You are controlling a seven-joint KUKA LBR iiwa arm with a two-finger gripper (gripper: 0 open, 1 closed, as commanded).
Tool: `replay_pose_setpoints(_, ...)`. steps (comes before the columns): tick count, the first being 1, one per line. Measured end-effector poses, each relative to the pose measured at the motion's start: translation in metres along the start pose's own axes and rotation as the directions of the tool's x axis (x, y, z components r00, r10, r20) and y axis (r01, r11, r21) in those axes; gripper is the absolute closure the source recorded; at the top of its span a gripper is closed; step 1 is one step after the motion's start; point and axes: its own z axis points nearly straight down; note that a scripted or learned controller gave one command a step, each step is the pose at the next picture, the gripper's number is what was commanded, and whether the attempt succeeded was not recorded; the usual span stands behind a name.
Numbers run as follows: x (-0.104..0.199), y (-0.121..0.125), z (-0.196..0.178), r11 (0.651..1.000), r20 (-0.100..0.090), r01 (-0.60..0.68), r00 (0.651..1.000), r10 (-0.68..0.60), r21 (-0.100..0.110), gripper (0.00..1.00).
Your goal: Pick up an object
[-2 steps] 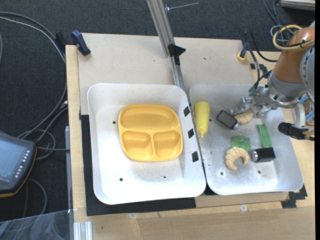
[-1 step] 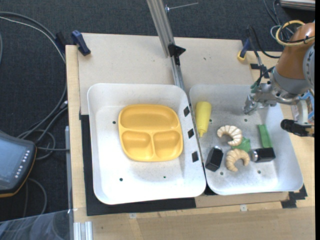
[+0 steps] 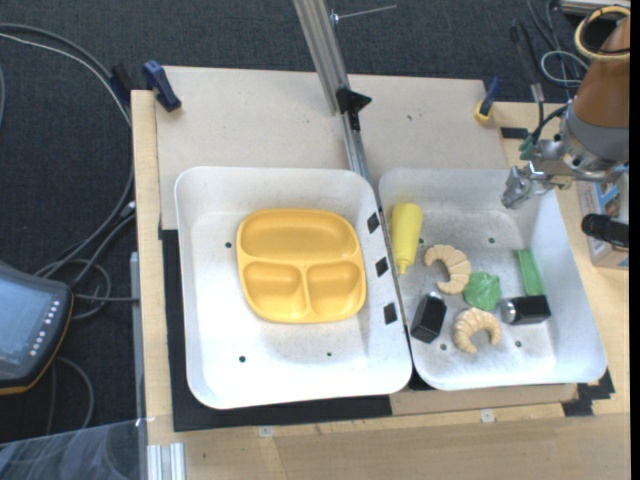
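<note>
Bench inventory, for your reference: two shallow white bins side by side on a pale board, with a slanted metal pole rising from the seam between them.

Left bin: you have one yellow divided plate, three compartments, lying flat near the bin's middle.

Right bin: you have seven loose items.
- Yellow bottle, lying along the bin's left wall, nozzle pointing toward the near edge.
- Croissant, pale tan, just right of the bottle's lower end.
- Green crumpled piece, touching that croissant on its right side.
- Second croissant, just below the green piece, curled with its ends downward.
- Black block, left of the second croissant, near the dividing wall.
- Green bar, upright in the view, toward the right wall.
- Black cylinder with a pale end, lying just below the green bar.

Arm: grey with an orange band, entering at your upper right. Its tool hangs over the far right corner of the right bin, well apart from every item listed. You cannot tell from this angle whether it is open or closed; nothing is visible in it.

Off the bench: cables on dark carpet at left, and a handheld pendant at the left edge.
</note>
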Motion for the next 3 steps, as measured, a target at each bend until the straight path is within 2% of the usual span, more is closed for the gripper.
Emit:
replay_pose_setpoints(1,0.000,0.002,-0.049,1.000,0.000,0.000,1.000,0.000,-0.001,1.00)
replay_pose_setpoints(2,0.058,-0.012,-0.045,1.000,-0.006,0.004,1.000,-0.004,0.009,1.00)
replay_pose_setpoints(3,0.106,-0.026,-0.040,1.000,-0.005,0.003,1.000,-0.003,0.011,1.00)
